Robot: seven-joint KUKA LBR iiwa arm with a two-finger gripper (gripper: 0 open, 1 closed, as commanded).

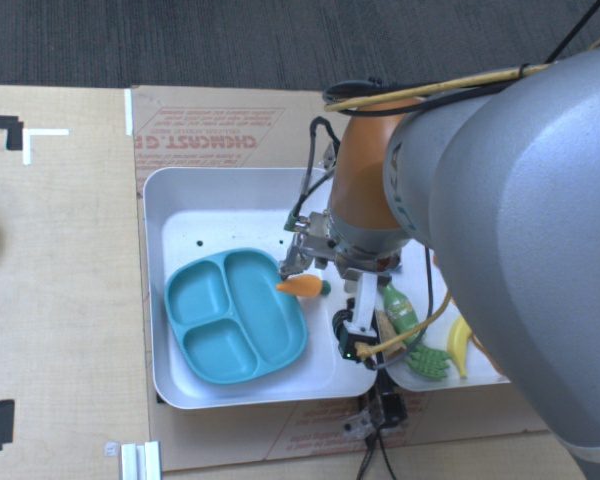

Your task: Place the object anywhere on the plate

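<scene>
— Hovering at the plate's (235, 313) right rim: the toy carrot (302, 287) under my gripper (298, 264). Grip state? Cannot tell.

— Risk?

— Release here and it could tip off the rim onto the bin (220, 193) floor.

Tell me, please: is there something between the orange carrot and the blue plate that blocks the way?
Nothing visible does. The carrot hangs under the gripper, right at the plate's right rim, over the large compartment. The green bottle and banana lie farther right, away from that path.
</scene>
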